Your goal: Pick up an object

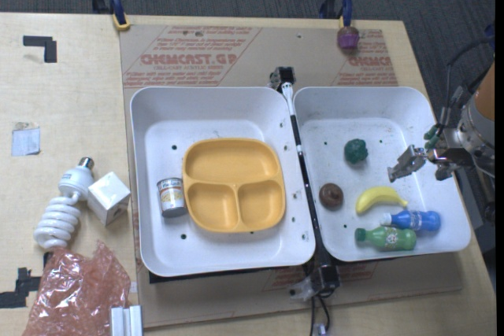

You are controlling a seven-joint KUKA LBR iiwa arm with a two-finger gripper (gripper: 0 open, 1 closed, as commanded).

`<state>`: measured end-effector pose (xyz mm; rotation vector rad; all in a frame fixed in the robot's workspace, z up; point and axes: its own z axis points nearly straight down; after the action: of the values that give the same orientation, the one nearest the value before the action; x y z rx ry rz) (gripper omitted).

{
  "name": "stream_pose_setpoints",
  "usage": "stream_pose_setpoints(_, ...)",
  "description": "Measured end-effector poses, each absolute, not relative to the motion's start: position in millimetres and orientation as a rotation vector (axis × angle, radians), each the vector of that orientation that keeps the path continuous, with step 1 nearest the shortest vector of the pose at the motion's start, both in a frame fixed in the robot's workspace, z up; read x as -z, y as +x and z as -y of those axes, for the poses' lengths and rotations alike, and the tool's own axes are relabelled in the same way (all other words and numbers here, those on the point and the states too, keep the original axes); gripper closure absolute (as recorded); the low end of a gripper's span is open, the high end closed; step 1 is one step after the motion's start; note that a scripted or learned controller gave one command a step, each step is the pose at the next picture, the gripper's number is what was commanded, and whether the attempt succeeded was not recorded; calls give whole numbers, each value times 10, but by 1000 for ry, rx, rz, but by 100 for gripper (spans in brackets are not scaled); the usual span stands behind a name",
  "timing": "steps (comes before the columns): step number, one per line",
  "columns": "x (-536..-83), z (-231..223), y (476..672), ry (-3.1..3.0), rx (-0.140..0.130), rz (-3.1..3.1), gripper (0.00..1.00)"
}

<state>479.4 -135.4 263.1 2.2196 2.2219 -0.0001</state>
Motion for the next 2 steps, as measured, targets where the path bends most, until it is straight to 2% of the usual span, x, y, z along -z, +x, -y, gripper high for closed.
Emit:
stream_pose_setpoints(1,-922,1399,4774,2223,0,-2220,0)
stream_pose_setpoints(2,-1021,1404,4786,2224,-2,-2217,100)
